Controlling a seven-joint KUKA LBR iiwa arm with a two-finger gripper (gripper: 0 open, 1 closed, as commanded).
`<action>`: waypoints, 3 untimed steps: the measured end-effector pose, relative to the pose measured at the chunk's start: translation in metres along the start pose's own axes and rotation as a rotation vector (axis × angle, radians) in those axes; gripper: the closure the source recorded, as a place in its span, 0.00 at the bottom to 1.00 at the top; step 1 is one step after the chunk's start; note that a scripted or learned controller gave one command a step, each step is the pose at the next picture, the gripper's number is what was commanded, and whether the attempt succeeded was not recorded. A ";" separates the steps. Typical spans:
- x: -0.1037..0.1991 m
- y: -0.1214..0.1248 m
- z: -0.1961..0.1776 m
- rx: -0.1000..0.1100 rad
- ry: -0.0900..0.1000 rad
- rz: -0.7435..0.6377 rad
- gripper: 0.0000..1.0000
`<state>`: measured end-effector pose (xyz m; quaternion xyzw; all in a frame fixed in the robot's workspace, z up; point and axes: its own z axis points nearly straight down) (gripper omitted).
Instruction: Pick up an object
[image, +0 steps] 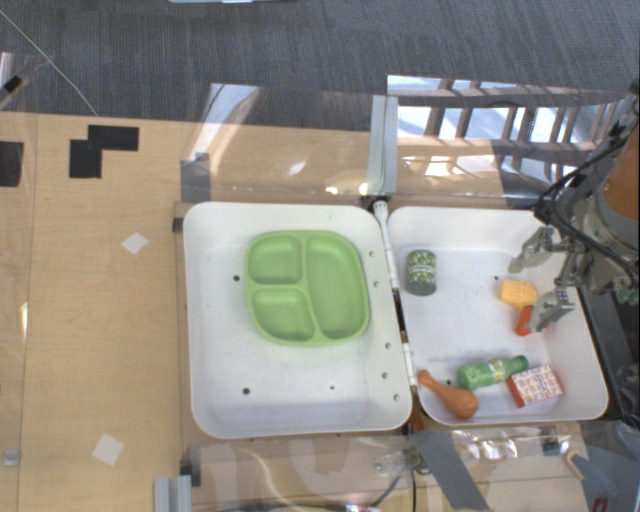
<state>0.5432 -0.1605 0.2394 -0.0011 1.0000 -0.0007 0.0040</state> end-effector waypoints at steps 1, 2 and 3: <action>-0.030 -0.022 0.144 0.000 0.001 0.026 0.00; -0.034 -0.020 0.129 0.002 -0.011 0.018 1.00; 0.000 -0.001 0.045 0.000 -0.003 0.340 1.00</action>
